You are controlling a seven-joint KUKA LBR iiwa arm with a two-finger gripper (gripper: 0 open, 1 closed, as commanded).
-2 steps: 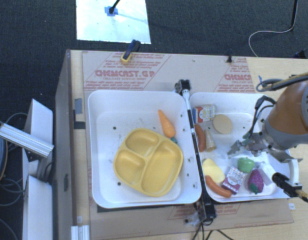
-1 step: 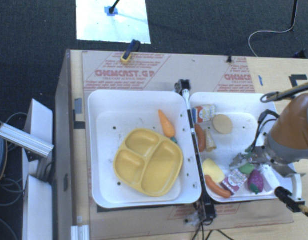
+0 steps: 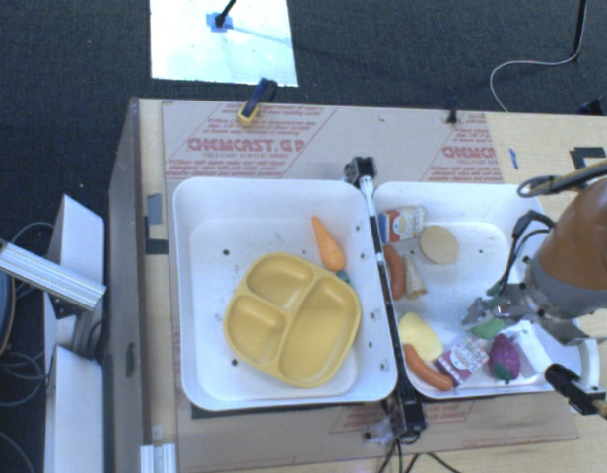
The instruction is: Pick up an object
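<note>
My gripper point(image 3: 489, 312) hangs low in the right bin point(image 3: 461, 200), at its right side, under the arm's orange band point(image 3: 585, 233). Just below it lie a small green item point(image 3: 487, 329), a purple eggplant-like toy point(image 3: 505, 357) and a red and white packet point(image 3: 467, 356). Further left in the same bin are a yellow pear-like toy point(image 3: 420, 334), an orange carrot point(image 3: 428, 370), a sausage point(image 3: 394, 270), a tan disc point(image 3: 440, 245) and a red-labelled can point(image 3: 406, 223). The arm hides how the gripper meets the green item.
The left bin point(image 3: 200, 264) holds a yellow divided plate point(image 3: 292, 318) and an orange carrot point(image 3: 329, 244) at the plate's upper right. A black divider clip point(image 3: 362, 171) sits at the top of the shared wall. Cardboard lines the bench around both bins.
</note>
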